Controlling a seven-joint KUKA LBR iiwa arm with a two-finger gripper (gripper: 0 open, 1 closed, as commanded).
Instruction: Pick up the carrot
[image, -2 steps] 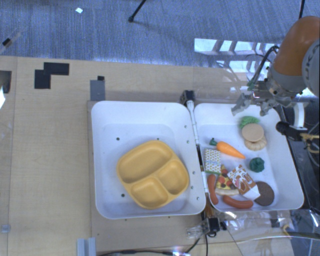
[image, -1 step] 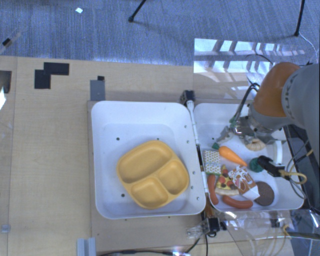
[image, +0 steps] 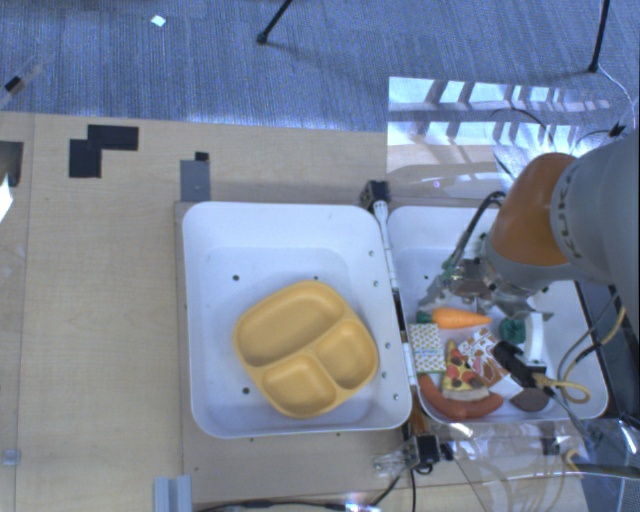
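Gripper (image: 470, 295) sits just above the carrot (image: 461, 319) in the right bin (image: 420, 235). We cannot tell its grip. We note a yellow tray (image: 305, 347) in the left bin (image: 215, 300).

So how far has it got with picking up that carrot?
Not far, by the look of it. The arm's end effector is down in the right bin, just above the carrot. The carrot lies among the other toy food, beside the pizza slice. Gripping and lifting it look left to do. The yellow divided plate sits in the left bin.
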